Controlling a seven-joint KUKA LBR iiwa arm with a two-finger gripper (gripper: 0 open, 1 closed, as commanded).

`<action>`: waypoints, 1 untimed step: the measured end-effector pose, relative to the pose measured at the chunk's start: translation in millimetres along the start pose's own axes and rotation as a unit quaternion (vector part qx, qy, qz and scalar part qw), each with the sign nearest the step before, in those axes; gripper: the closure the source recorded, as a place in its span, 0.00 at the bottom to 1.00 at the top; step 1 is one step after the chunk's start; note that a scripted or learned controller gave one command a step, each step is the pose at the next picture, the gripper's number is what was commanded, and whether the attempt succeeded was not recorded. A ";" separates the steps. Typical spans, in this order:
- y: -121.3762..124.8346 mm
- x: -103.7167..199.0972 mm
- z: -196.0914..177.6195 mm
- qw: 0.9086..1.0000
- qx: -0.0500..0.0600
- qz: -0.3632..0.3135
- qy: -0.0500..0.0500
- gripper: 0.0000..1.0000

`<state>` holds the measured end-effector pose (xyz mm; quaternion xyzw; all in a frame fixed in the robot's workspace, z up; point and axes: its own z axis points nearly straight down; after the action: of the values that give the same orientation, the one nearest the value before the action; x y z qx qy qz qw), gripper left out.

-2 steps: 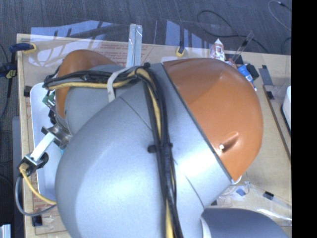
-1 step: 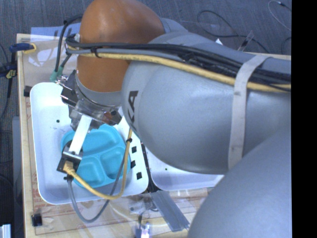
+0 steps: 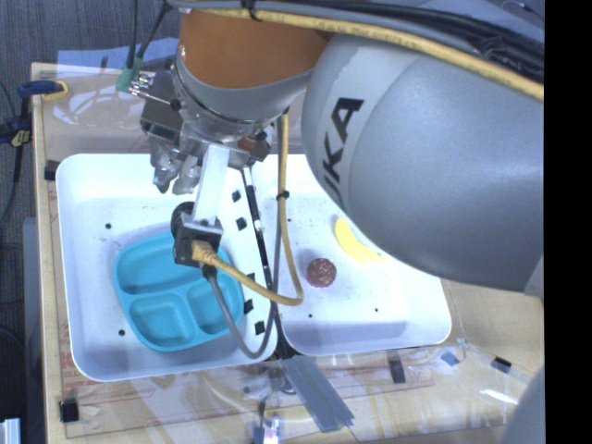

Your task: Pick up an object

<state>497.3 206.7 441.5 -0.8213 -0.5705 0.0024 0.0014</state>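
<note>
I see the big grey arm (image 3: 435, 146) over the two white bins, and its gripper (image 3: 176, 172) hangs above the far part of the left bin (image 3: 79, 248) — I cannot tell how its jaws stand, and nothing shows between them. A blue tray (image 3: 171, 299) with sections lies in the left bin, near the gripper but lower down. In the right bin (image 3: 407, 326) sit a small brown round thing (image 3: 321, 272) and a yellow thing (image 3: 351, 240) — partly hidden under the arm

A light wooden bench (image 3: 518, 326) stands on dark grey carpet (image 3: 65, 12), evenly lit.
</note>
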 end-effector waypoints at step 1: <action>-24.9 3.7 240.5 0.994 0.001 0.114 -0.002 1.00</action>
<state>473.9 218.8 201.1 -0.8808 -0.4734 0.0045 0.0013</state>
